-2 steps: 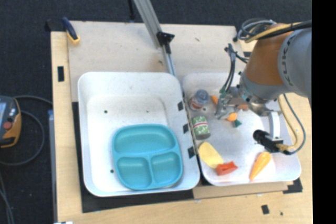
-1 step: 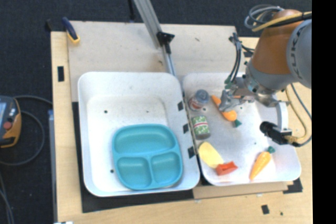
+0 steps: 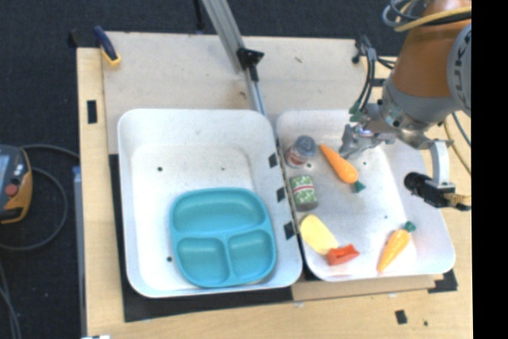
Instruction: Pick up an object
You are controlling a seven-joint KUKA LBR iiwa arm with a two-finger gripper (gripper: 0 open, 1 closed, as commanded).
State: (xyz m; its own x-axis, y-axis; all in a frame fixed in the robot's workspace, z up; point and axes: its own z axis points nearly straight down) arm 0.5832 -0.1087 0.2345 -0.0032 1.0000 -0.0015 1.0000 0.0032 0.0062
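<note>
Gripper (image 3: 355,140) low in right bin (image 3: 432,246), just above carrot (image 3: 340,163); finger state unclear. 2nd carrot (image 3: 394,245) near front corner. Teal tray (image 3: 223,236) in left bin (image 3: 151,147).

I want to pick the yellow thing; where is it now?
In the camera view, the yellow thing lies in the right bin, near its front-left corner, just below the green can and touching the red piece.

- Wooden desk (image 3: 190,75): carries two shallow white bins side by side.
- Left white bin (image 3: 159,139): holds a teal three-compartment plastic tray (image 3: 222,236) at its near end.
- Right white bin (image 3: 429,238): holds an orange toy carrot (image 3: 340,164) beside a small grey-lidded jar (image 3: 301,151), behind a small green-labelled can (image 3: 302,191); a yellow rounded block (image 3: 317,233) touching a small red block (image 3: 343,254), and a second orange toy carrot (image 3: 394,245), lie nearest.
</note>
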